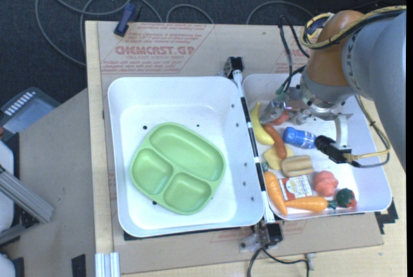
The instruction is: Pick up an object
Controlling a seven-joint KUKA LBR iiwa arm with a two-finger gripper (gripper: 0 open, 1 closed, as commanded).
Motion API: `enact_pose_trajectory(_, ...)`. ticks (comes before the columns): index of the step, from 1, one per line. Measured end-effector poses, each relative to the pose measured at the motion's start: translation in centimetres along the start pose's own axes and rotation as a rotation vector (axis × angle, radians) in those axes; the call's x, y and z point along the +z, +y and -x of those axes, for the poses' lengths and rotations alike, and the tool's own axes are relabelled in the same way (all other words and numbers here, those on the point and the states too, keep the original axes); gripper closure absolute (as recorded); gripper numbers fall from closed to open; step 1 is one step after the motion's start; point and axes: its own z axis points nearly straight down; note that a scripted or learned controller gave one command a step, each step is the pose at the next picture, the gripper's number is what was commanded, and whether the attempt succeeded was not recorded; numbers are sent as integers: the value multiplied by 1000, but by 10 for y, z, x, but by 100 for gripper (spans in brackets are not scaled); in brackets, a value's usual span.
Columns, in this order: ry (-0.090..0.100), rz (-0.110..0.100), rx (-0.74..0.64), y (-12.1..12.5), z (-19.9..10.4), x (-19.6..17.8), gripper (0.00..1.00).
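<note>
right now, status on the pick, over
Gripper low in the right bin, over the toy food pile. Nothing seen held. Banana, hot dog and blue bottle crowd just beside it. Green tray alone in the left bin.

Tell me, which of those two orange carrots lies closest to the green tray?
The carrot running lengthwise along the right bin's left wall, beside the divider. The other carrot lies crosswise along the bin's near edge, farther from the green tray.
</note>
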Motion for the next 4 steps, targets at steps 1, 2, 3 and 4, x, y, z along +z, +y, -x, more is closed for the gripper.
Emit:
enact_pose_trajectory(1,0,3,0,1,0,-11,100)
enact_pose_trajectory(2,0,2,0,1,0,-10,0)
enact_pose_trajectory(3,1,-3,1,-68,14,1,0)
enact_pose_trajectory(4,1,4,1,-65,14,-11,100)
